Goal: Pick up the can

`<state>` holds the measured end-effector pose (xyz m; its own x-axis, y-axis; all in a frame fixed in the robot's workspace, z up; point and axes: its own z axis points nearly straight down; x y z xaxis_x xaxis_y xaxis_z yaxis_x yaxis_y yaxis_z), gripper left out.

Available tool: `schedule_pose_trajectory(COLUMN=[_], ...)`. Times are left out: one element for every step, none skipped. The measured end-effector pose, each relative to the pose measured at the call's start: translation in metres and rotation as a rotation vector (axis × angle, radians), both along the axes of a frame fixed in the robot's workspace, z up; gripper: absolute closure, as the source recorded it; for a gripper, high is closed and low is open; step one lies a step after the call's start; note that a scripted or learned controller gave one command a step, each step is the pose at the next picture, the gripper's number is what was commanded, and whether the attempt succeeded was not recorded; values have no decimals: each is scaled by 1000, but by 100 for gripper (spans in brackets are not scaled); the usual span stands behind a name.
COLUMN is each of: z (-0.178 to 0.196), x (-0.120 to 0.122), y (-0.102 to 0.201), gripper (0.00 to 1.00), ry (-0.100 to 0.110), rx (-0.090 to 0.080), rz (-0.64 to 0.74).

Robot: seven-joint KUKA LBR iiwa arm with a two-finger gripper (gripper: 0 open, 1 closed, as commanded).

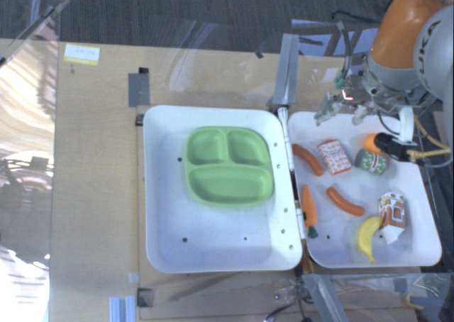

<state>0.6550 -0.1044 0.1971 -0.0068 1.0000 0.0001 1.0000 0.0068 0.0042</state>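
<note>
The can [372, 162], green and white, lies on its side in the right bin [418, 257] near that bin's far right side. An orange ball-like item [370, 142] touches it on the far side. My gripper [343, 111] hangs over the far edge of the right bin, to the upper left of the can and apart from it. Its two fingers are spread, and nothing sits between them. The grey arm with its orange band [401, 26] comes in from the upper right.
The right bin also holds a red and white box [334, 157], two sausages [307, 159] [345, 201], a carrot [308, 205], a banana [367, 237] and a small carton [392, 214]. The left bin [163, 242] holds a green divided tray [228, 166].
</note>
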Motion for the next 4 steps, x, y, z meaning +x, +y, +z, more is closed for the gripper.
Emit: schedule_pose_trajectory(z=[-102,-110,-109,-109], x=[3,-46,-115,-165], y=[0,-11,-55,-103], gripper=[0,0,0,0], ry=[-7,-4,-6,-7], rx=[-2,-3,-5,-7], rz=[44,212,114,99])
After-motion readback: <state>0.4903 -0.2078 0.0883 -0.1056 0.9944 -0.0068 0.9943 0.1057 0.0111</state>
